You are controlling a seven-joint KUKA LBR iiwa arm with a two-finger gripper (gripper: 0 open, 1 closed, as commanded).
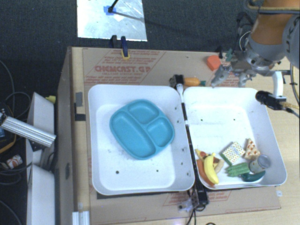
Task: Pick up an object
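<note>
Cardboard-topped bench bears two white bins on dark carpet.

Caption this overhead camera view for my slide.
Gripper above right bin; toys piled in its corner; blue tray in left bin.

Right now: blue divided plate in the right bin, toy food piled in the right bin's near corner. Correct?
Not quite. The camera view shows the blue divided plate in the left bin, not the right. The toy food is piled in the right bin's near corner, as you said.
</note>
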